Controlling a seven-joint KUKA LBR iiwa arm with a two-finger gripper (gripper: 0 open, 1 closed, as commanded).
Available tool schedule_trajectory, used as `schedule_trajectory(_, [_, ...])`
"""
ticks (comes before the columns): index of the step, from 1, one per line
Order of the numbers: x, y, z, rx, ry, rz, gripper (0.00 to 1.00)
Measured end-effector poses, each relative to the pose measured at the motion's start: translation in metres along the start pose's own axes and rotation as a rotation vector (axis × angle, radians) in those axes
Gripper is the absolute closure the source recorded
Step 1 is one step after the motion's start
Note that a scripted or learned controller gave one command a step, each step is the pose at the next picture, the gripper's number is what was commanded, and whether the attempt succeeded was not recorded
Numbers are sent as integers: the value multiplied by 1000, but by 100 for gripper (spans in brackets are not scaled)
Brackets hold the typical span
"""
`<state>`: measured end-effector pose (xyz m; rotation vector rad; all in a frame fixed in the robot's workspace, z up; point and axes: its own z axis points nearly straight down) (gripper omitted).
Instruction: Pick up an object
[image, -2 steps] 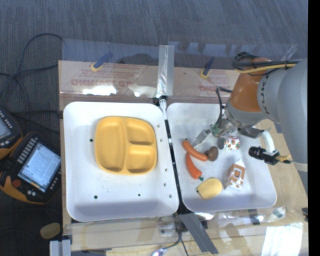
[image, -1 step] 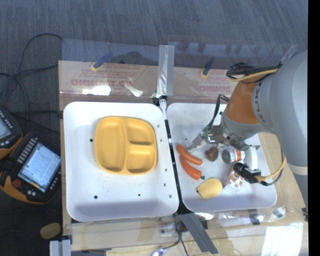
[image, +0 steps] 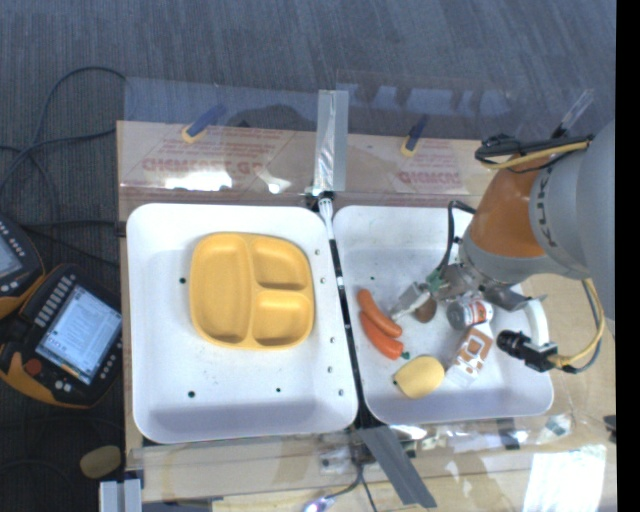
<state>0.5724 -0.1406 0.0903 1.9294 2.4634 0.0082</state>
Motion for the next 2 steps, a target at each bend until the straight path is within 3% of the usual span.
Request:
schedule_trajectory(1, [1, 1, -10, -1, 1, -1, 100])
schedule_trajectory(2, [76, 16, -93, 15, 4, 204, 100])
